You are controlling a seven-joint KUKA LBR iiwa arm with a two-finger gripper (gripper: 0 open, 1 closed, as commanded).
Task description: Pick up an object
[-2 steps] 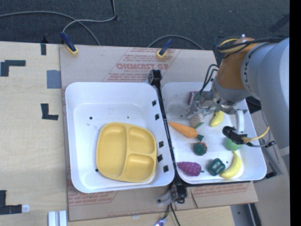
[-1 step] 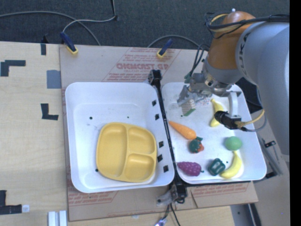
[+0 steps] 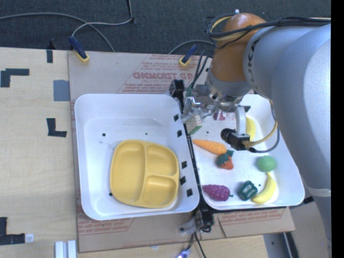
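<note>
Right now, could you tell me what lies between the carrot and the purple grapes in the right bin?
In the camera view, only bare white bin floor separates the carrot from the purple grapes; the strawberry sits just right of that stretch.

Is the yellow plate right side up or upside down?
Right side up: the yellow plate shows its three hollow sections facing up, lying flat in the left bin.

A yellow divided plate (image 3: pixel 144 173) lies in the white left bin (image 3: pixel 88 138). In the white right bin (image 3: pixel 287 168): an orange carrot (image 3: pixel 209 146), purple grapes (image 3: pixel 216 191), a green ball (image 3: pixel 266 164) and a yellow banana (image 3: pixel 267 191) at five o'clock.
</note>
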